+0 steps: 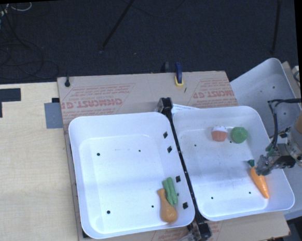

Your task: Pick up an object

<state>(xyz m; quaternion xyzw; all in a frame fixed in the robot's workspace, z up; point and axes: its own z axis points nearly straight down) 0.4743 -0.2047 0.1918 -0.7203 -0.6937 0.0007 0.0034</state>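
tool: two-finger tool (264, 164) at the right bin's right wall, low over the top end of the orange carrot; arm enters from the table's right edge
tool state: cannot tell how it stands, too small and dark; nothing seen lifted in it
task thing: small orange plastic carrot with green top (259, 181), lying on the floor of the right bin near its right wall, towards the front right corner, tip pointing to the table's front edge; tool touching or just above its green end, cannot tell which
right bin: shallow white plastic bin (226, 210) on the table's right half, touching the left bin along a black clip strip
other items, right bin: round green ball-like toy (239, 134) near the back right corner; orange and white small round toy (219, 134) just beside it on its left
left bin: shallow white plastic bin (87, 174) on the table's left half
items, left bin: orange pear-shaped squash toy (167, 208) in the front right corner; green ribbed pod-shaped toy (170, 190) lying on it, touching
under bins: brown cardboard sheet with red print (112, 97) on the light wood table (25, 179)
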